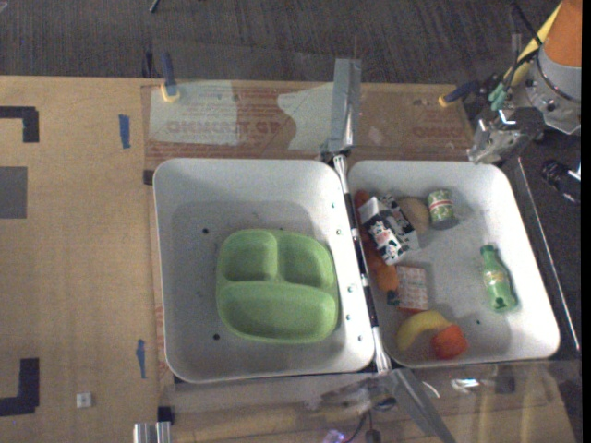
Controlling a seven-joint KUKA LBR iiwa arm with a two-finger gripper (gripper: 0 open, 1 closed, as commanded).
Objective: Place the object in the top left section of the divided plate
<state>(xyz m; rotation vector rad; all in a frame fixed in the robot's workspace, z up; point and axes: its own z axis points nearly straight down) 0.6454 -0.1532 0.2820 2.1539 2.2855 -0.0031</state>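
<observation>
The task names no particular object. The green divided plate (pixel 276 285) lies flat in the left bin (pixel 175 275), lower centre of the frame, its long axis running left to right; the one wide section lies toward the bottom of the frame and the two smaller ones toward the top.

The right bin (pixel 531 312) holds a cow-patterned carton (pixel 391 231), a small can (pixel 441 207), a green bottle (pixel 497 279) pointing up the frame, a carrot (pixel 380 270) partly under the carton, a red-and-white packet (pixel 412 287), a banana (pixel 420 327) and a red fruit (pixel 450 341).

The hand (pixel 490 142) hangs at the upper right, above the bench (pixel 74 247) just past the right bin's far corner; whether it is wide or narrow, I cannot tell. The arm (pixel 560 67) is cut off by the frame edge.
</observation>
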